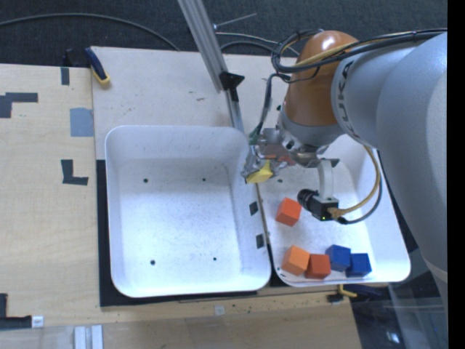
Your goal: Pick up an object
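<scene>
The left bin [174,209] sits in the middle of the surface [43,217]. Over the wall between the bins, the hand [263,162] is clenched on a yellow block [259,172]. In the right bin [385,260], an orange block [288,211] lies apart; two orange blocks [306,261] and two blue blocks [348,259] lie at its front edge.

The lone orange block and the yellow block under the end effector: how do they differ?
The lone orange block rests on the right bin floor, apart from the others; the yellow block sits at the end effector, over the bins' shared edge. Orange looks larger and cube-like; yellow looks smaller and flatter. Both are small plain blocks.
</scene>
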### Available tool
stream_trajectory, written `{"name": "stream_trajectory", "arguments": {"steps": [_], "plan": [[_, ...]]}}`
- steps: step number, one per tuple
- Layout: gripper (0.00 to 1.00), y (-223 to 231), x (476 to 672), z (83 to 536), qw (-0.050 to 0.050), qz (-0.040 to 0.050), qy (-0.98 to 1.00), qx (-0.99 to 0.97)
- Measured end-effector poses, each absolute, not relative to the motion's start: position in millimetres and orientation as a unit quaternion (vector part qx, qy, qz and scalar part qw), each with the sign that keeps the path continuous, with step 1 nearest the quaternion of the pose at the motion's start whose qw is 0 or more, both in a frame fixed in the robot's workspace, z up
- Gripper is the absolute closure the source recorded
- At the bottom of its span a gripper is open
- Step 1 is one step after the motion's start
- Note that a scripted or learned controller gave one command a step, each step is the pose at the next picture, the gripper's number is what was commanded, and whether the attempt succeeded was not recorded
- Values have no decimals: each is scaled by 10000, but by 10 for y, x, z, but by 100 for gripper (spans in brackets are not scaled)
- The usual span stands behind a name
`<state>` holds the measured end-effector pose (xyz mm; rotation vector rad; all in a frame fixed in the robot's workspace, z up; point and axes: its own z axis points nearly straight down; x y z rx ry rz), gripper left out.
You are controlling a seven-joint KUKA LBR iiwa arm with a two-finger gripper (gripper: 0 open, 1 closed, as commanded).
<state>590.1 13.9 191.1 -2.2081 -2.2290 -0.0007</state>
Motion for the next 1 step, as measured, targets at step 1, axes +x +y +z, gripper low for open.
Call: {"name": "stream_trajectory", "arguments": {"steps": [1], "plan": [[100, 748, 5787, 2314, 8, -12, -7104, -7038]]}}
